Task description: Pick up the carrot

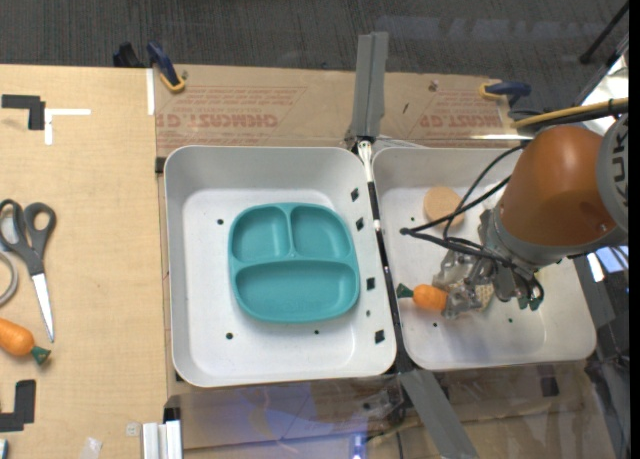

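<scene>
A small orange carrot (428,297) with a green stem end lies in the right bin (500,347), close to its left wall. My gripper (463,290) is low over the bin floor, directly to the right of the carrot, at or nearly touching its right end. The wrist and its cables block the view of the gripper tip. The arm's orange band (555,192) sits above and to the right of it.
A tan round item (440,202) lies at the back of the right bin. The left bin (190,277) holds a teal divided plate (294,261). On the bench at far left are scissors (30,257) and a second carrot (14,337).
</scene>
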Robot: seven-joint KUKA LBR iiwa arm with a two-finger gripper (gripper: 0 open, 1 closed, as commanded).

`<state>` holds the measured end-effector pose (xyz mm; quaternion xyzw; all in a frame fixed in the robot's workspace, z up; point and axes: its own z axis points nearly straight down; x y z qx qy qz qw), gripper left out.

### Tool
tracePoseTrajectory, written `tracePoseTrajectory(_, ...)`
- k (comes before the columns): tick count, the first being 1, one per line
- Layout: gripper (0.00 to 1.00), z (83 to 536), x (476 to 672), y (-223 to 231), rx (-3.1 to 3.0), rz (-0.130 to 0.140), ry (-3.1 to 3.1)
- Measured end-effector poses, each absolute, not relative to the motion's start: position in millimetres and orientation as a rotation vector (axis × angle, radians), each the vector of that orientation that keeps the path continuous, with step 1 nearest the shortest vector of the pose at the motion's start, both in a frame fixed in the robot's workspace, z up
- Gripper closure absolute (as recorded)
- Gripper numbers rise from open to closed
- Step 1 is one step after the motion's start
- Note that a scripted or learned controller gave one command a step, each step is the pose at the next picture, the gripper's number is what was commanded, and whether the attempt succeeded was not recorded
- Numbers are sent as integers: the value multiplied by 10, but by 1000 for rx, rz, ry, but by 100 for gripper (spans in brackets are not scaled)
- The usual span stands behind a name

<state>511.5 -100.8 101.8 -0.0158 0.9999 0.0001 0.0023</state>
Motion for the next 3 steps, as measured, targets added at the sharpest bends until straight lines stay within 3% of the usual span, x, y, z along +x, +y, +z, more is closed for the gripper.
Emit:
tracePoseTrajectory(1, 0, 1018, 5115, -1008, -49, 0, 3137)
tracePoseTrajectory(2, 0, 929, 5068, -941, -53, 0, 3140)
tracePoseTrajectory(3, 0, 916, 4790, -913, -128, 1, 3139)
